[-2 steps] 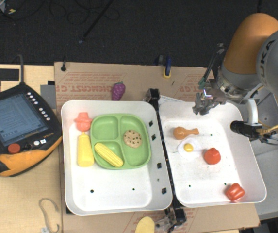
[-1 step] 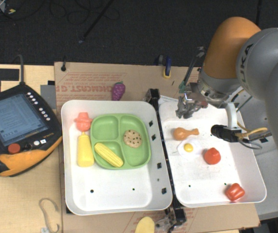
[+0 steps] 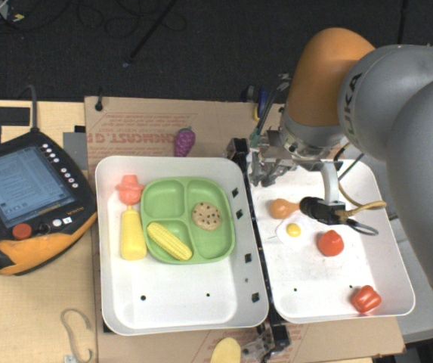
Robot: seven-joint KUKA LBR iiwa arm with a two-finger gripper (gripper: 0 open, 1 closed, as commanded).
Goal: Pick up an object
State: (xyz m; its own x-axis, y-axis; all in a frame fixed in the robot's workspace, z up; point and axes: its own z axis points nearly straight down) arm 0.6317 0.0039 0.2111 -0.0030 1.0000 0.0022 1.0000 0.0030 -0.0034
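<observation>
Cardboard-covered surface (image 3: 140, 123), seen from above, carries two shallow white bins side by side. Nearest the camera, a smooth yellow rounded piece (image 3: 226, 349) lies on the cardboard just outside the bins, and a pale wire hook (image 3: 76, 327) rests at the lower left.

In the right bin (image 3: 314, 286), four glossy plastic toy foods are spread well apart. A lumpy red pepper (image 3: 366, 299) sits by the near right corner, with a round red tomato (image 3: 330, 243) farther in. Beyond it lie a flat white fried egg with a yellow yolk (image 3: 292, 231) and, just beside that, a smooth orange-brown egg-shaped piece (image 3: 280, 208).

The left bin (image 3: 171, 293) holds a yellow squeeze bottle (image 3: 131, 234) beside a green divided plate (image 3: 167, 203). A ribbed yellow corn cob (image 3: 169, 240) and a speckled round cookie (image 3: 207, 215) lie in separate compartments. A pink knobbly piece (image 3: 129, 190) touches the bottle's far end.

The hand (image 3: 265, 171) hangs over the far left corner of the right bin, near the egg-shaped piece but apart from it. Whether it is spread or pressed together cannot be told, and nothing is seen in its grip. The grey arm (image 3: 397, 104) fills the upper right.

A dark control pendant with orange trim (image 3: 27, 195) lies at the left. A purple grape cluster (image 3: 184, 141) rests on the cardboard beyond the left bin, before a black backdrop.
</observation>
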